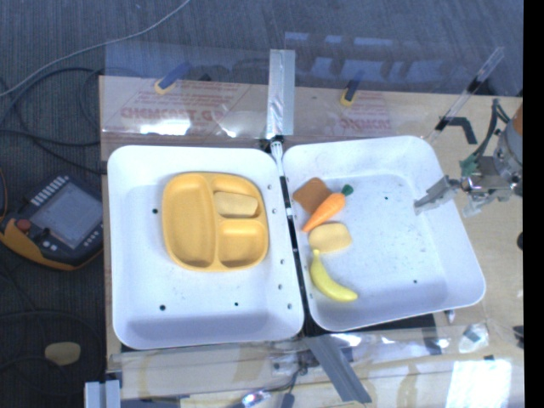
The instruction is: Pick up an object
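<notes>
Reaching from the right bin's (463, 253) far edge, my gripper (438, 192) hangs empty, closure unclear; carrot (324, 210), bread (331, 238) and banana (330, 282) huddle touching by the divider, so I risk a jostled grab.

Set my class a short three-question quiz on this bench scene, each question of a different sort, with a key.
1. True or false: the yellow divided tray lies in the left bin.
2. Multiple choice: which item in the right bin lies nearest the camera view's bottom edge? A. carrot B. banana C. brown block
3. Fill in: the gripper is over the right bin's ____ side, apart from the food items.

Key: 1. true. 2. B. 3. right; the items are clustered at the bin's left side, beside the divider between the bins.
</notes>
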You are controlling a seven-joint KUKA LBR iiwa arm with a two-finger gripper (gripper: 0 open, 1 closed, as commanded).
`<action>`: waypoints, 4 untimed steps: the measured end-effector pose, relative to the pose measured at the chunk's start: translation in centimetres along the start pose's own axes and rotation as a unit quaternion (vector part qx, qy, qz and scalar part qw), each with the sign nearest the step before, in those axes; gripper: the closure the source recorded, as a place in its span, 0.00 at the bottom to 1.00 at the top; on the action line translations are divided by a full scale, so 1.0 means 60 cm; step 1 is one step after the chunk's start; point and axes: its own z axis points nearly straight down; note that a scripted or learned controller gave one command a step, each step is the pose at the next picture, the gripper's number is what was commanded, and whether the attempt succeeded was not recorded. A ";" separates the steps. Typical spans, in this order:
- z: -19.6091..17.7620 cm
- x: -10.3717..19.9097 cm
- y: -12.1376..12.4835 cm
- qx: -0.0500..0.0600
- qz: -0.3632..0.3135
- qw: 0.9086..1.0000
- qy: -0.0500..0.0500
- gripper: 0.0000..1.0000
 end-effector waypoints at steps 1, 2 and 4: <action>0.039 -0.016 -0.002 0.000 -0.068 0.998 -0.001 0.00; 0.125 0.112 0.053 -0.001 -0.270 0.963 0.000 0.00; 0.298 0.176 0.142 -0.012 -0.324 0.946 -0.005 0.00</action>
